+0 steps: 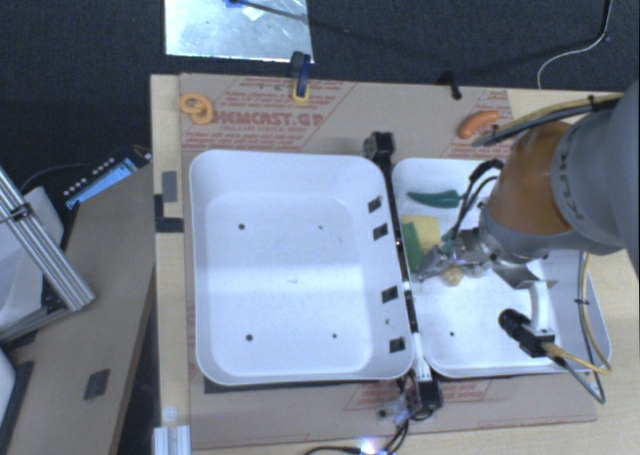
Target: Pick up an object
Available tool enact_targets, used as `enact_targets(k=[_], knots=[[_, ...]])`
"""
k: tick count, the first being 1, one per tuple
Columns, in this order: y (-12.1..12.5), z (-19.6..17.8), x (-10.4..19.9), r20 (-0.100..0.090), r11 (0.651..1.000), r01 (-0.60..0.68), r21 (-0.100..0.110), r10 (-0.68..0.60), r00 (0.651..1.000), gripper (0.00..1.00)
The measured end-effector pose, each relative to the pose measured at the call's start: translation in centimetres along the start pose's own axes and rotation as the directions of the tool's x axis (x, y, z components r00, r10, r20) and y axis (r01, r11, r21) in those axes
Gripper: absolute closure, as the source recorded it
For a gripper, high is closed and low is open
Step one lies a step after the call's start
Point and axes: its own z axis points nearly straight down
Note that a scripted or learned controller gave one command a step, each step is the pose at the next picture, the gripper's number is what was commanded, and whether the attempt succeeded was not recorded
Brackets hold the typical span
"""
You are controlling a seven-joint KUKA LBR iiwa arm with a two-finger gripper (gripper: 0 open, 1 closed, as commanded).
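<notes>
You had the gripper (440,265) low in the right bin (470,358), by its left wall, just beside a yellow sponge (422,234) and a small tan object (453,277). A green object (432,198) lay farther back. I could not tell how it was set.

Thick rounded matte-grey arm link (600,178), smooth casing. Broad glossy orange band (525,193) above wrist. Grey wrist section below band. Black cables looped beside orange band. Small silvery metal gripper (440,261), shiny, angular.
</notes>
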Motion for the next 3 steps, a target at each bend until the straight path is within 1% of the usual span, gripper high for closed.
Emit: enact_targets(k=[1, 2, 3], knots=[[-3.0, 0.0, -0.5, -0.001, 1.0, -0.006, 0.008, 0.006, 1.0, 0.0], [6.5, -0.2, -1.1, 0.002, 1.0, 0.0, -0.005, 0.0, 1.0, 0.0], [-2.1, 0.0, 0.0, -0.003, 1.0, -0.008, 0.012, 0.008, 1.0, 0.0]])
